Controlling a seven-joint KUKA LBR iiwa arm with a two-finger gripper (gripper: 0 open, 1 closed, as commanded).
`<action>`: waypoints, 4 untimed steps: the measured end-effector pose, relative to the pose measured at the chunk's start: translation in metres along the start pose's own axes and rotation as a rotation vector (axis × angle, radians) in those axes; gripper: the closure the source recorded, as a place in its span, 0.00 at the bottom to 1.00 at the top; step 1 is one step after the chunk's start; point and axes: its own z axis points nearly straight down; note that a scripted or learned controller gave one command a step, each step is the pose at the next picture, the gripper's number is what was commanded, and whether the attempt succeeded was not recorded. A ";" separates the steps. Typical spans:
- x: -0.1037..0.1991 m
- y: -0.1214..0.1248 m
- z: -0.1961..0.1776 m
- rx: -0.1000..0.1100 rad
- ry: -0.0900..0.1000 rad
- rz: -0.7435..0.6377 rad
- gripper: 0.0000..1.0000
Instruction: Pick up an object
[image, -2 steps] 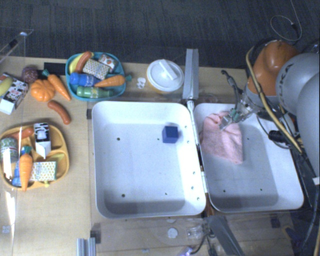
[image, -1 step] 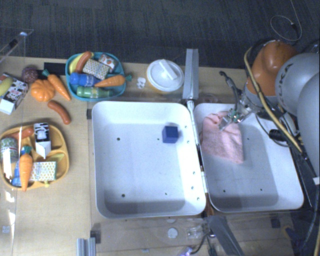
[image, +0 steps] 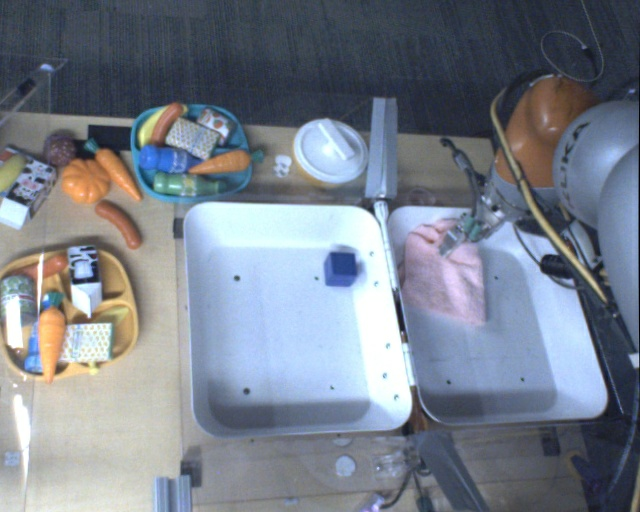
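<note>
Two white bins sit side by side on my bench. My gripper (image: 468, 230) touches the pink cloth (image: 447, 272) near the right bin's (image: 530, 400) far edge; whether it grips, I cannot tell. One blue cube (image: 341, 267) lies in the left bin (image: 270, 400).

The grey arm (image: 600, 165) enters from three o'clock, its orange band (image: 545, 115) toward one o'clock, wrist angled down toward nine o'clock, ending in the gripper (image: 462, 233).

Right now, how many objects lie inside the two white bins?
2. A blue cube lies in the left bin, toward its upper right. A pink cloth lies in the right bin, upper left; something may be hidden under it.
</note>
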 end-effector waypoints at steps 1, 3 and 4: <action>-0.015 -0.015 -0.041 0.001 0.012 -0.472 1.00; 0.033 0.000 -0.095 0.002 0.015 -0.455 1.00; 0.050 0.010 -0.084 0.001 0.014 -0.496 1.00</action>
